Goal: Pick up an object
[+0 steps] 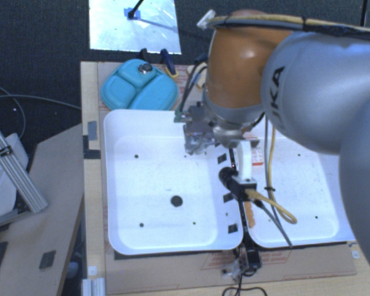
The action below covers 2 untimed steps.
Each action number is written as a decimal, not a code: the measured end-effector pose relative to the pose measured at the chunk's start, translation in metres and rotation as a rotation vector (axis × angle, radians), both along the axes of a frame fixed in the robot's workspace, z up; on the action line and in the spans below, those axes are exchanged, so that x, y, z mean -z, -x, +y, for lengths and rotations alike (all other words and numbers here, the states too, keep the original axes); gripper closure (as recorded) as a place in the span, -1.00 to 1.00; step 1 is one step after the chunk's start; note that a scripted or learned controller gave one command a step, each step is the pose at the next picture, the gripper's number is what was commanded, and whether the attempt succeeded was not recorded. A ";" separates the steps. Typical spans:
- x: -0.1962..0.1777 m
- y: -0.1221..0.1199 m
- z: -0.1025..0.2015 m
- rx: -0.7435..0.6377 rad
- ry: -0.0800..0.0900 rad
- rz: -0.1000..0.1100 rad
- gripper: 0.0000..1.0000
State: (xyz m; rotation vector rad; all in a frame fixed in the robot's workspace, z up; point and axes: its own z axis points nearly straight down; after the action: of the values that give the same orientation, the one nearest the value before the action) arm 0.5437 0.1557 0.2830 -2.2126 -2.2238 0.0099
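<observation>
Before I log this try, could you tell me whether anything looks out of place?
A turquoise divided plate lies on the bench behind the left bin, outside both bins. The end effector hangs over that bin's far right corner.

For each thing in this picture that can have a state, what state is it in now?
gripper: low over the far right part of the left bin; fingers too blurred to judge.
left bin: upright, with one small dark round object lying in it.
right bin: upright, partly hidden by the arm.
blue tray: lying flat behind the left bin.
</observation>
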 end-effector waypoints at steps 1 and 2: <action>0.139 -0.023 0.030 -0.001 0.001 0.001 1.00; 0.201 0.061 -0.009 0.007 -0.001 -0.004 1.00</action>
State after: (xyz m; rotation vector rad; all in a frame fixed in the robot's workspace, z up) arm 0.4831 0.1469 0.0819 -2.2219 -2.2171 0.0049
